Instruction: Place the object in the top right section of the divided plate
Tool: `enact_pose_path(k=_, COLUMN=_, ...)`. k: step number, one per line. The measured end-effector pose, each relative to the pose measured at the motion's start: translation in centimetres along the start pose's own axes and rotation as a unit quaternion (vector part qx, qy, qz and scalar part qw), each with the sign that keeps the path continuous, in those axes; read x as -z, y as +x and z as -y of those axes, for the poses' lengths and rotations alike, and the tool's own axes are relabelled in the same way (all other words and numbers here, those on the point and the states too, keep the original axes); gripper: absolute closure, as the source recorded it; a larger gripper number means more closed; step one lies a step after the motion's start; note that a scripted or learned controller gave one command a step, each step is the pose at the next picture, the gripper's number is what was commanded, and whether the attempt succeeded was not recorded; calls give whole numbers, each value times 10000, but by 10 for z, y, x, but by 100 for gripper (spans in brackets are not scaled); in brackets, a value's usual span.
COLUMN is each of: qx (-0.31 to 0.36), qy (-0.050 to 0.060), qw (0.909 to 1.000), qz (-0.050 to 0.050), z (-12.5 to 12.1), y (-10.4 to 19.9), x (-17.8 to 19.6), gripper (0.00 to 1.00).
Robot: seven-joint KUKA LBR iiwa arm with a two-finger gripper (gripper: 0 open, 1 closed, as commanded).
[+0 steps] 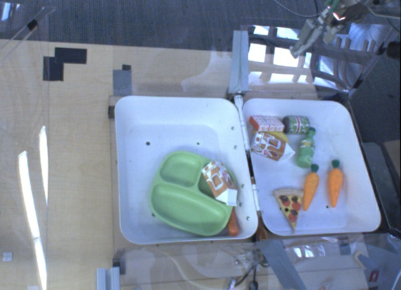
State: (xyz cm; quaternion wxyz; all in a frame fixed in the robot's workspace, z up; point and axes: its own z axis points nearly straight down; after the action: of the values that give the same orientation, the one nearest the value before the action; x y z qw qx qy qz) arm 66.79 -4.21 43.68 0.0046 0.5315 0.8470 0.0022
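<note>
The gripper hangs at the far right, above and beyond the far rim of the right bin, well apart from everything in both bins; whether it is open or closed cannot be told at this size, and nothing can be seen in its hold. In the left bin a green divided plate lies toward the near right. A small carton with an orange and white pattern rests in the plate's far right section, tilted, its near corner reaching over the plate's rim. Something orange peeks out just beside the plate's near right edge. The right bin holds a red and white box, a second patterned carton, a green can, a green bottle, two toy carrots and a pizza slice.
</note>
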Motion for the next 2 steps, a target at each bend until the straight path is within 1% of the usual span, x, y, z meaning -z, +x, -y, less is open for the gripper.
enact_pose_path(k=1, qx=206, qy=-9, qw=9998, qz=8, z=13, y=-31, x=1, gripper=0)
enact_pose_path(k=2, qx=426, qy=-10, qw=9991, qz=12, z=22, y=-49, x=1, gripper=0)
